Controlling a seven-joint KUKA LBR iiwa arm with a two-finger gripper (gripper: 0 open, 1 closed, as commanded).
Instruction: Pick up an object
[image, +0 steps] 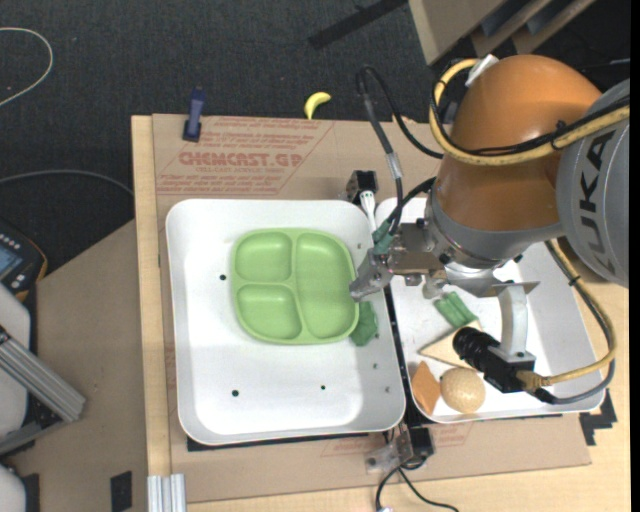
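Note:
A light green divided plate (290, 285) lies in the left bin (270, 405). A small dark green piece (364, 326) rests against the plate's right edge. My gripper (368, 280) hangs over that right edge, just above the dark green piece, near the wall between the two bins. Nothing is visibly held in it. In the right bin (575, 310), partly hidden by the arm, lie a green block (456, 309), an orange wedge (425, 386), a beige egg-shaped ball (463, 391) and a pale flat triangle (448, 347).
The arm's orange and grey body covers most of the right bin. A blue clip (193, 115) and a yellow banana-shaped toy (317, 102) lie on the brown board behind the bins. Cables run past the bins' far edge.

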